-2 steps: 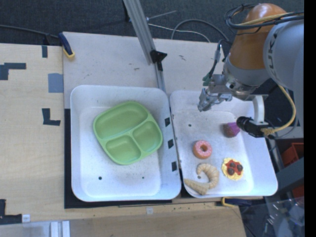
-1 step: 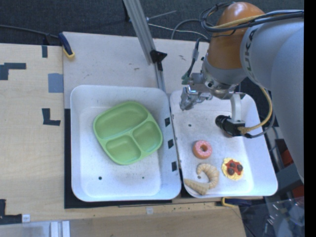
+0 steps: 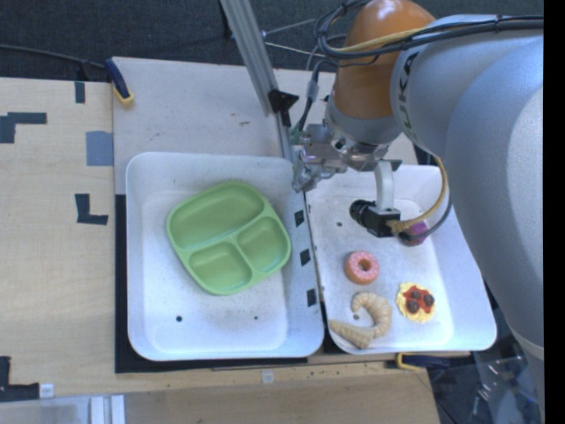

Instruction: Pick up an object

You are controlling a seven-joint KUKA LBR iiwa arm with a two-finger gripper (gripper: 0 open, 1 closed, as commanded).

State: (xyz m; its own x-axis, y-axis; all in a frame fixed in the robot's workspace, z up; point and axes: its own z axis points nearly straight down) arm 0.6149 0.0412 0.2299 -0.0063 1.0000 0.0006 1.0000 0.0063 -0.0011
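So the tool (image 3: 303, 177) is parked up and to the left of the pink donut (image 3: 361, 267), right over the spot where the two white bins meet, at the far end of that shared wall. Honestly can't tell from this angle whether it's released or clenched, the wrist hardware blocks the view, and nothing visible is caught in it.

The donut itself lies flat in the right bin (image 3: 340, 223), roughly mid-bin. Just below the donut there's a croissant (image 3: 371, 318), curled like a hook, with its pointed end running down-left toward the bin's near corner. Down and to the right of the donut, close by but not touching it, sits a little yellow tart with red fruit on top (image 3: 417, 301).

Over to the donut's left, across the divider, the left bin (image 3: 141, 237) holds a green three-compartment plate (image 3: 228, 237), turned at an angle, compartments bare.

The big grey arm (image 3: 477, 104) with its orange band looms above and right of the donut. The wooden worktop (image 3: 53, 237) stretches off far left of it.
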